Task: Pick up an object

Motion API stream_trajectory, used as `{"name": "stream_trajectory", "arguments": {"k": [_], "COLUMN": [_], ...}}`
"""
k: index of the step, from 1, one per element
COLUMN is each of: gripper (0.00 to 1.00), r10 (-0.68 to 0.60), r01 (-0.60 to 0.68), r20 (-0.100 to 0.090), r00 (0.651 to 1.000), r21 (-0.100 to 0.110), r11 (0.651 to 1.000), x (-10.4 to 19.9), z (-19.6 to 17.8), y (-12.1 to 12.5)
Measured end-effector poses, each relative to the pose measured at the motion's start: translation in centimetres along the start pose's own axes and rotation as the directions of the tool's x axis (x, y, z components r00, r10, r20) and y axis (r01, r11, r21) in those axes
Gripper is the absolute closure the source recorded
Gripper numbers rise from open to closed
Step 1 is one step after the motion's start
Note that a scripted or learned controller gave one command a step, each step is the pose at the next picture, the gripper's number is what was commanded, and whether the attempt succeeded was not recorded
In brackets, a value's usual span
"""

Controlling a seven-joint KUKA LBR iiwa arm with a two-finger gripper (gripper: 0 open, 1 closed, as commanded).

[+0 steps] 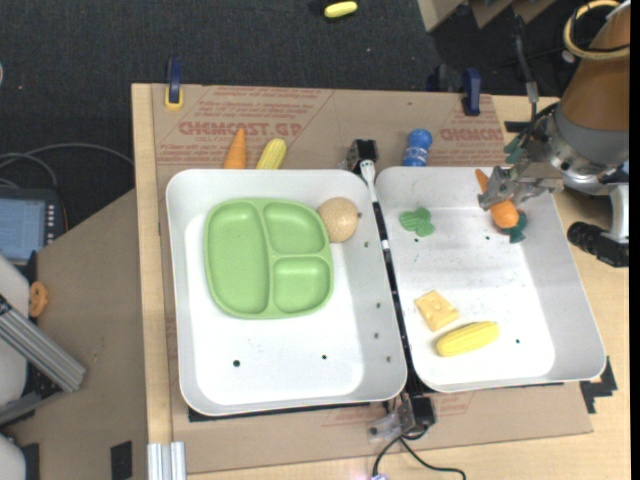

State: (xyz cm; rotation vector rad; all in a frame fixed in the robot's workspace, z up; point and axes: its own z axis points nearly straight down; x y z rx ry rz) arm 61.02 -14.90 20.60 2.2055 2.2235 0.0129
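- Lying nearest in the right bin (560,358): a corn cob (467,339), with a cheese wedge (436,309) just behind it.
- Left bin (270,383): green tray (267,257), with a tan ball (339,218) touching its far right corner.
- Farther back, right bin: green leaf (417,221).
- Claw (507,204) at the bin's far right, an orange fruit (506,216) between its narrow fingers.
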Motion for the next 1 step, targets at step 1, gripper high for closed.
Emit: {"name": "stream_trajectory", "arguments": {"k": [1], "gripper": [1.0], "r10": [0.003], "r01": [-0.003], "r20": [-0.005], "r00": [1.0], "r21": [0.018], "r11": [1.0], "x": [7.46], "z": [0.3], "y": [-5.04]}}
